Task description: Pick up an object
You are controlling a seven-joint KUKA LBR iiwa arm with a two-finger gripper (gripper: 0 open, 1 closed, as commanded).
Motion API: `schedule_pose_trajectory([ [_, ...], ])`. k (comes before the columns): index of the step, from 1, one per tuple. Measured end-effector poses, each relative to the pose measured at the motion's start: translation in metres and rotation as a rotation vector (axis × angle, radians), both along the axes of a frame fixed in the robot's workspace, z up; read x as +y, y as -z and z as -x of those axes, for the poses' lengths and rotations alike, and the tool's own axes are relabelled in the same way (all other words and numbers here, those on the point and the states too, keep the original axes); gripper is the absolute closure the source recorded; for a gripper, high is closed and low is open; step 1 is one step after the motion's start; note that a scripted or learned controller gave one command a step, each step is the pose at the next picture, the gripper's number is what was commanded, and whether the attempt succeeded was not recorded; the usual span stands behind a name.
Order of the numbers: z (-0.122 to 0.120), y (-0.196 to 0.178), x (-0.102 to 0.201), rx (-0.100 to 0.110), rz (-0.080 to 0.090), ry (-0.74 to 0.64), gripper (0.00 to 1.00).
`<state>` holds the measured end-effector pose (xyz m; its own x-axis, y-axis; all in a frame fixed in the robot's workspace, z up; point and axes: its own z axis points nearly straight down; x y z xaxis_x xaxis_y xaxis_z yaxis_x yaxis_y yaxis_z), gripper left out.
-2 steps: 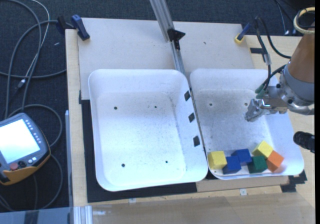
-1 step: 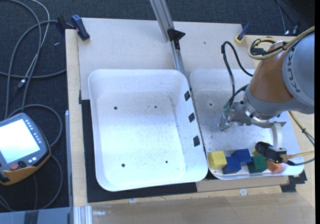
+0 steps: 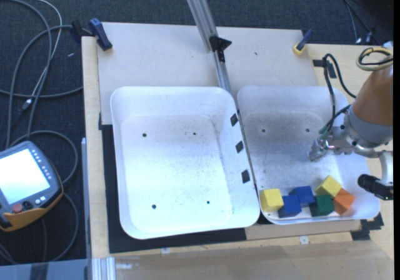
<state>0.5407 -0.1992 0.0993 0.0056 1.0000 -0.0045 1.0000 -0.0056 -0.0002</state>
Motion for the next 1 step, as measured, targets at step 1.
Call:
schedule_pose_trajectory([
  [1, 0.0604, 0.0005, 0.0908, 0.008, -0.012, -0.011, 1.00],
])
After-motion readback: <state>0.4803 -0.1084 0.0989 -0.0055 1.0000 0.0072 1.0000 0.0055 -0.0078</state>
